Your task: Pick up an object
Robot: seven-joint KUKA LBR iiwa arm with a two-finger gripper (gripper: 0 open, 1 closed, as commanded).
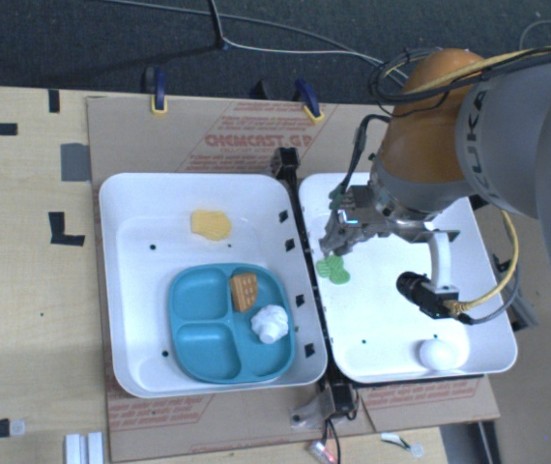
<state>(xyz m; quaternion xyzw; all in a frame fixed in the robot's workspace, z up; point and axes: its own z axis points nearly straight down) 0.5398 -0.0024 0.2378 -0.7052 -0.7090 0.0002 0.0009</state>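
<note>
Gripper (338,245) positioned over the left part of the right bin (478,356), close beside the divider between the two bins. Arm (430,133) reaching in from the right, orange band above the wrist.

Green object (333,271) lying flat on the floor of the right bin, just below the fingertips in the camera view, touching or nearly touching them; contact not confirmable from this slant. Green object small and irregular, no clear long axis readable. Nearest candidate for the pick by a wide margin.

State of the jaws: cannot tell. Fingers dark, foreshortened and merged against the wrist housing; spread not readable, and nothing seen between them. No hold to be claimed.

Key relation: green object offset slightly toward the near edge of the bin from the jaws, not plainly centred under them. Probable requirement for the next move: a short shift toward the near edge, then a straight descent. Risk: proximity of the bin wall and divider on the left side, leaving little room for the outer finger.

Other items, well apart: white ball (442,353) at the near corner of the right bin; in the left bin (121,288), a yellow piece (211,224) and a blue tray (203,356) carrying a brown block (244,291) and a white lump (270,324).
</note>
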